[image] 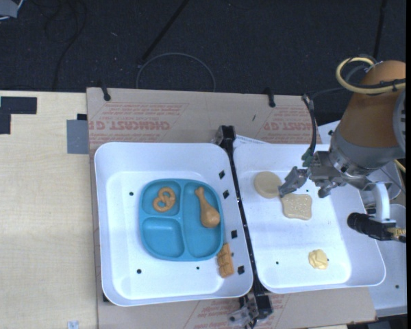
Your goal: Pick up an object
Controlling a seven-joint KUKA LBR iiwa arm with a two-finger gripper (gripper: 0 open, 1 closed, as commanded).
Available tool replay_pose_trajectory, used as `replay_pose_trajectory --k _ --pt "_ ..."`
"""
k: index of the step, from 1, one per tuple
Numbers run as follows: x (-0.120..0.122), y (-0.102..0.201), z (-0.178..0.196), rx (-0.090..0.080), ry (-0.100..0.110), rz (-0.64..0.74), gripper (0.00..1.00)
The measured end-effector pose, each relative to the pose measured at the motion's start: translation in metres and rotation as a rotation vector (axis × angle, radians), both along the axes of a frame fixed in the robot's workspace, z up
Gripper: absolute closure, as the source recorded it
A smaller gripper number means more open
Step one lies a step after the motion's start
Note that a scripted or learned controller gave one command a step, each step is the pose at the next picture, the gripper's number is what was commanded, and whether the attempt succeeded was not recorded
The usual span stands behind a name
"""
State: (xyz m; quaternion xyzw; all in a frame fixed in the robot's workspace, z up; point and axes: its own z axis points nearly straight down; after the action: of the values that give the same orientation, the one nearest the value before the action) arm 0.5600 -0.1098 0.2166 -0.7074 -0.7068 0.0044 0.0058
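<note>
In the right bin (359, 269) lie a round tan biscuit (266, 184), a pale slice of toast (297, 207) and a small yellow lump (318, 259). My gripper (308, 186) hangs over the upper middle of this bin, just above the toast and to the right of the biscuit. It is open, its two grey fingers (291, 181) spread apart with nothing between them. The left bin (116, 266) holds a blue divided tray (166, 238) with a pretzel (164, 199) and a chicken drumstick (207, 208) in it.
A small orange food piece (225, 260) lies beside the tray, against the left bin's right wall. A black divider (234, 204) runs between the bins. The arm's orange band (375, 112) and a black fitting (371, 226) stand over the right bin's right side.
</note>
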Motion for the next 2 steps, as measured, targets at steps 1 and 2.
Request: replay_pose_trajectory --k 1,2 --pt "0.002 0.0 0.007 -0.001 -0.011 0.001 0.0" --pt "0.002 -0.008 -0.053 -0.001 -0.006 0.001 0.0"
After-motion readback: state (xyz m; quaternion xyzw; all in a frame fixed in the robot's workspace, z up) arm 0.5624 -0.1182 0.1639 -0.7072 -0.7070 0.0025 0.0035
